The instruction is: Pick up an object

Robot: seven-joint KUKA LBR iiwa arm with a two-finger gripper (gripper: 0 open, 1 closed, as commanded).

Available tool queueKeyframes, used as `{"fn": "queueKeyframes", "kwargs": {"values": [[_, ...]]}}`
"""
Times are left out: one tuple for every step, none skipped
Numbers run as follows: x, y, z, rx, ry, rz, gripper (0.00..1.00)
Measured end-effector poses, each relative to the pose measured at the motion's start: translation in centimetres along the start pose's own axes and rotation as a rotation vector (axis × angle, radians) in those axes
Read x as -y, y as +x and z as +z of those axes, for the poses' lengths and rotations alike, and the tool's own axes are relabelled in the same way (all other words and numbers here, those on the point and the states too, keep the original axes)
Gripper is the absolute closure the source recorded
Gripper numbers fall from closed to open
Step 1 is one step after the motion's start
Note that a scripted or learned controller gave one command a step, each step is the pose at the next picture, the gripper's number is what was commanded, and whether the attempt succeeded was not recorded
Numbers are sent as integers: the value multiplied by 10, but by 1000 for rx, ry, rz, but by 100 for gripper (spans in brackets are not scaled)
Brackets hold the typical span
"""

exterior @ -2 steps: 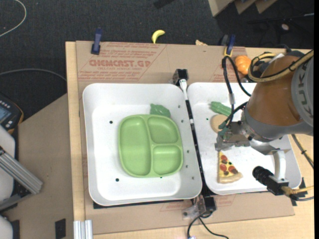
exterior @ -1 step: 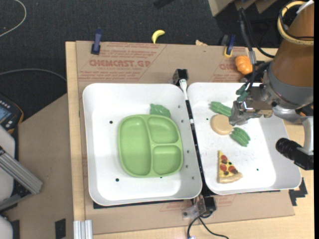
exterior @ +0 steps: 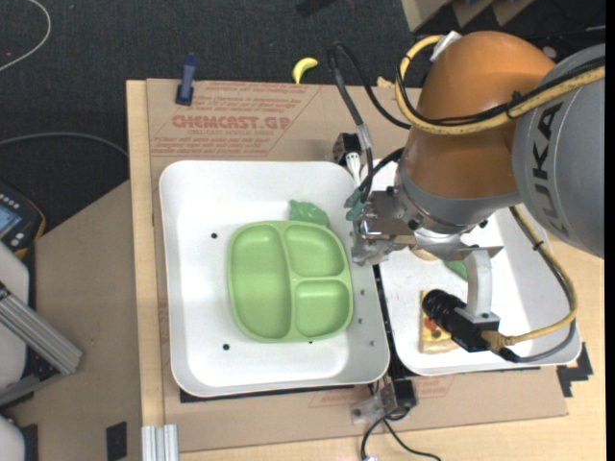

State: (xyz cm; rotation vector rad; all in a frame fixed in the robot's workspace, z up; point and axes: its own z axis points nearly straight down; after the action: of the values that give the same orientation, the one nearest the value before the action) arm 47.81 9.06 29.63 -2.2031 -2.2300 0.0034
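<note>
A light green divided plate [exterior: 288, 281] lies in the middle of the left bin [exterior: 187, 257]. A small darker green piece [exterior: 307, 211] sits just behind the plate's far right rim. In the right bin [exterior: 533, 301] a yellow and red object [exterior: 437, 339] lies near the front, partly under a black fitting on the arm. A bit of green [exterior: 457, 268] peeks out beneath the wrist. The gripper [exterior: 377, 230] hangs low over the wall between the two bins, close to the plate's right edge, mostly covered by the orange wrist band.
The arm's bulk covers most of the right bin. A cardboard sheet [exterior: 231, 118] lies under both bins, with a blue clip [exterior: 185, 80] and a yellow item [exterior: 305, 67] at its far edge. Cables run along the bins' back.
</note>
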Motion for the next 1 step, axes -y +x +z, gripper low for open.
{"fn": "queueKeyframes", "kwargs": {"values": [[0,-54,-194,1,-28,15,100]]}}
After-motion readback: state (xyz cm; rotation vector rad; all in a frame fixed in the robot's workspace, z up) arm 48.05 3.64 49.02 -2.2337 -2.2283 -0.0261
